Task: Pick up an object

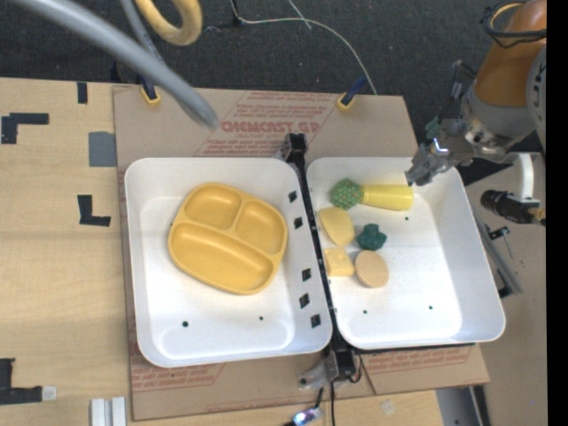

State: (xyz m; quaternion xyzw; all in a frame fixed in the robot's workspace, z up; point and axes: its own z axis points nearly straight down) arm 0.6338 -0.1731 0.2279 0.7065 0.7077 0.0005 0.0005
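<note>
A cardboard sheet [266, 122] covers the wooden bench [53, 238], with dark carpeted floor [355, 16] beyond its far edge.

Left bin [146, 238] holds a yellow divided plate [229, 236]. Right bin [461, 264] holds toy foods; tool [424, 169] hovers beside the toy corn cob [373, 195].

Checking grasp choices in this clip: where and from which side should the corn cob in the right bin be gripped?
Grip the corn cob across its yellow middle, from above. It lies flat and long, its green end touching other toys, its yellow end free near the end effector.
</note>
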